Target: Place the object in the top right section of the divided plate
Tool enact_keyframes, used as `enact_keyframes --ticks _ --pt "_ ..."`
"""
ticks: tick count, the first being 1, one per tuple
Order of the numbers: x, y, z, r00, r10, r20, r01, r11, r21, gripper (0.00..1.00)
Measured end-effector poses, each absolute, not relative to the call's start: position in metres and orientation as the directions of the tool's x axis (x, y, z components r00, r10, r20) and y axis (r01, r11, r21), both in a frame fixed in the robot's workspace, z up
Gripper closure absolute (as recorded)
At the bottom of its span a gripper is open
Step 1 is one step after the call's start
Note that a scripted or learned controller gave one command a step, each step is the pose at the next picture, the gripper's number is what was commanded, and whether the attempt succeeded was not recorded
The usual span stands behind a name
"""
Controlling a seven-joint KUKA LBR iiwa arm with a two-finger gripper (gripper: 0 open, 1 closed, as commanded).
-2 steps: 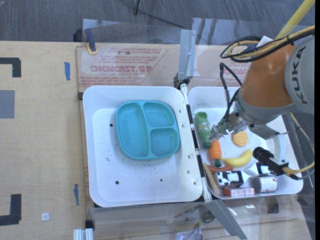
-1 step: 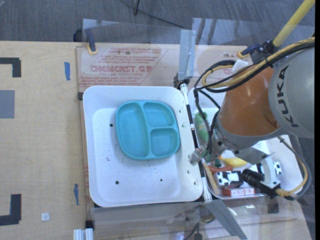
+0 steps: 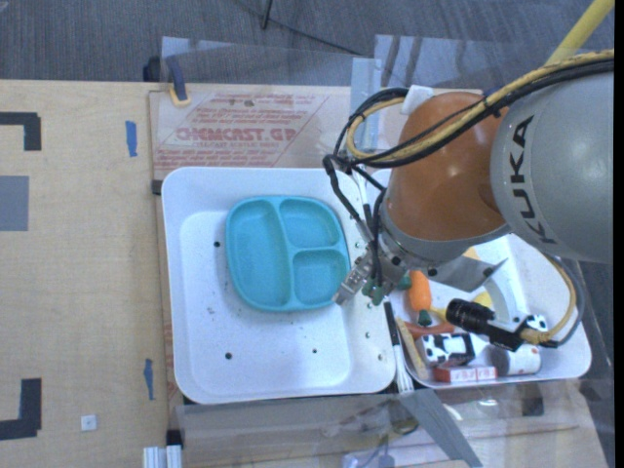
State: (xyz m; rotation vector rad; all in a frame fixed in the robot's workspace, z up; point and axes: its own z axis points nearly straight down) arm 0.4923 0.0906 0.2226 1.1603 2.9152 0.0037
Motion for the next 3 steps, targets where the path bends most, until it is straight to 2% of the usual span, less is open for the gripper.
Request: enact_keyframes --ticks 1,2,3 --pt "0.494 0.090 0.233 -0.725 0.689 -0.006 0.689 0.725 0.008 1.00" --pt "0.494 0.090 0.233 -0.725 0.689 -0.006 0.689 0.725 0.008 0.00" --pt "0.499 0.096 0.300 -0.758 0.653 -0.002 0.653 0.758 0.002 0.00"
